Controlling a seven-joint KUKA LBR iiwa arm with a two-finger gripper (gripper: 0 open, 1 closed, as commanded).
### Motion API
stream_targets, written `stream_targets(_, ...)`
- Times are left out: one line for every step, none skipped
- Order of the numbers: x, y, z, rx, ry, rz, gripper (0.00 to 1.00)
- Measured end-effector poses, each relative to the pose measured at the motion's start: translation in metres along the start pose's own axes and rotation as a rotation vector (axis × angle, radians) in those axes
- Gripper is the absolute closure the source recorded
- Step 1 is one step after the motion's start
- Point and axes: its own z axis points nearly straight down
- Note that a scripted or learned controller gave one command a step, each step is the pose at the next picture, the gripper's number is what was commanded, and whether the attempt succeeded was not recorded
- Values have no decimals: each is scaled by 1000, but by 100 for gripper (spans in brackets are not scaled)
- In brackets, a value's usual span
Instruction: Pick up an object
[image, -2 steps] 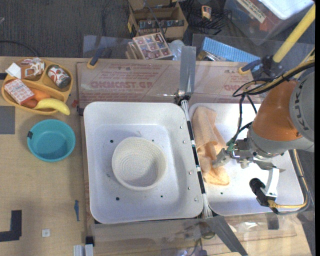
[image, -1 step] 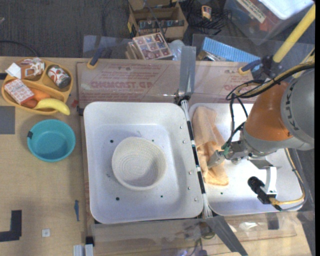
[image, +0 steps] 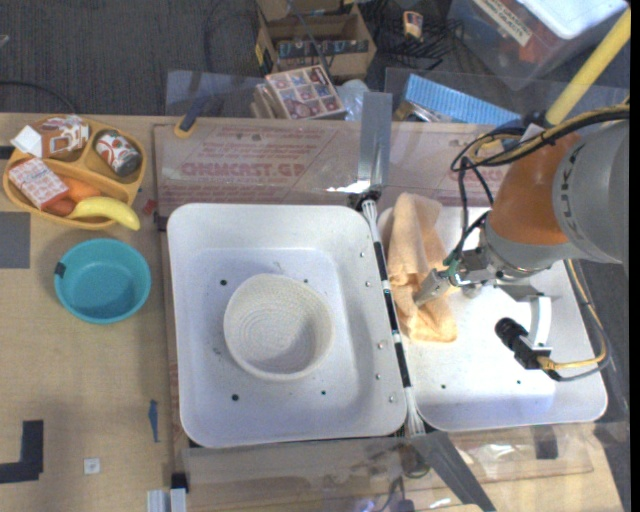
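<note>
Seemingly gripper (image: 432, 288) sits low at the orange cloth (image: 418, 262) in right bin (image: 520, 400), prob. to grab it; fingers' state: can't tell.

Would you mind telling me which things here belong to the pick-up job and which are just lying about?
Job:
gripper
cloth
right bin

Lying about:
woven bowl in left bin
blue bowl
banana on snack tray
boxes
</note>
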Motion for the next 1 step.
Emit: stream_targets(22,-29,-95,11,1,32,0)
